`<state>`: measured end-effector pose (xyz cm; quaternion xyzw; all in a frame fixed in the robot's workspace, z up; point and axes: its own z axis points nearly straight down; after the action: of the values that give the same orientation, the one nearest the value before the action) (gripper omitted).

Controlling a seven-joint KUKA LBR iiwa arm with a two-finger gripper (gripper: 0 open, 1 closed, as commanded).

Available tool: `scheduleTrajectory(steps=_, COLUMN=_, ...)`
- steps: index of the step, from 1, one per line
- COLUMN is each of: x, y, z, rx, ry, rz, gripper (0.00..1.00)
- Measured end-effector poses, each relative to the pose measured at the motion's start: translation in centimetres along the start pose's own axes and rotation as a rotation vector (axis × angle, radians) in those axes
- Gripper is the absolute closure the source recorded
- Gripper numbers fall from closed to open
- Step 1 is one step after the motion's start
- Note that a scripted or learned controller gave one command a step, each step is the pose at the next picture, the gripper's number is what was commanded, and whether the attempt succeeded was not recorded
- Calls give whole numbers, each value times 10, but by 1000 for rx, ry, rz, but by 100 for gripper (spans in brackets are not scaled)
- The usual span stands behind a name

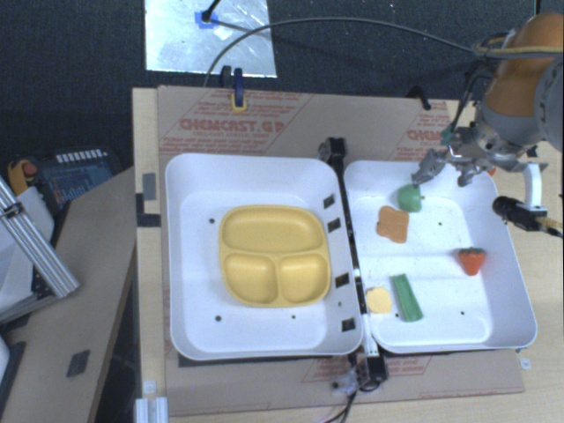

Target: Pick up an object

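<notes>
End effector hangs open and empty just above the green ball in the right bin; it should centre over it before closing.

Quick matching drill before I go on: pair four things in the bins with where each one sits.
Things:
1. yellow tray
2. green round piece
3. red piece
4. long green piece

Places:
A. right bin, near its right wall
B. left bin, middle
C. right bin, front, beside a yellow disc
D. right bin, back, just below the gripper

Pairs: 1-B, 2-D, 3-A, 4-C
</notes>
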<state>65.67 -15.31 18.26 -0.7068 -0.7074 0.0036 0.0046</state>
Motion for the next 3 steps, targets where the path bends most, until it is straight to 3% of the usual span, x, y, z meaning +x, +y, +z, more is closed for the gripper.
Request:
scheduleTrajectory(steps=1, x=0, y=3, z=-9, rx=-14, ry=-2, rz=-2, gripper=0)
scheduleTrajectory(steps=3, x=15, y=7, z=85, rx=-10, ry=-1, rz=-5, gripper=0)
